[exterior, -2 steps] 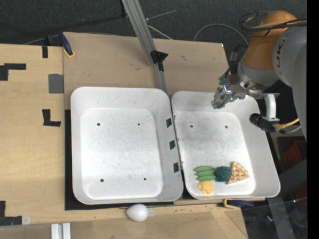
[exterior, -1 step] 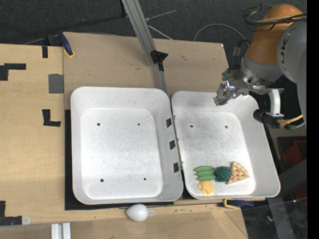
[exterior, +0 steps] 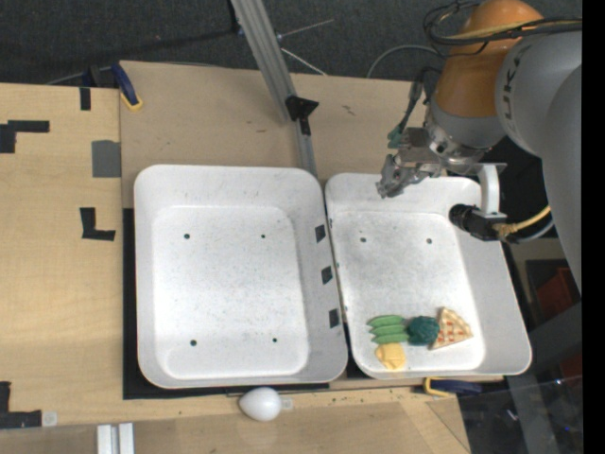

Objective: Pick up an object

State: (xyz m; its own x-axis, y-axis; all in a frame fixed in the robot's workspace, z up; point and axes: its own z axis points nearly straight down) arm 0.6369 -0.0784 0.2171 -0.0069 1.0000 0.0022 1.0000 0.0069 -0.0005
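Left bin [exterior: 227, 272] on the tabletop [exterior: 57, 282]; a white egg-shaped object [exterior: 260, 404] lies just outside its near edge. In the right bin [exterior: 425, 272], near corner: green pea pod [exterior: 386, 326], yellow piece [exterior: 391, 355], dark green broccoli [exterior: 423, 329], pizza slice [exterior: 453, 329], clustered and touching. Gripper [exterior: 390, 183] hangs over the right bin's far rim, well apart from the cluster; finger state cannot be told.

Speckled matt white plastic bins [exterior: 227, 183] on a pale, wood-like bench [exterior: 57, 282].
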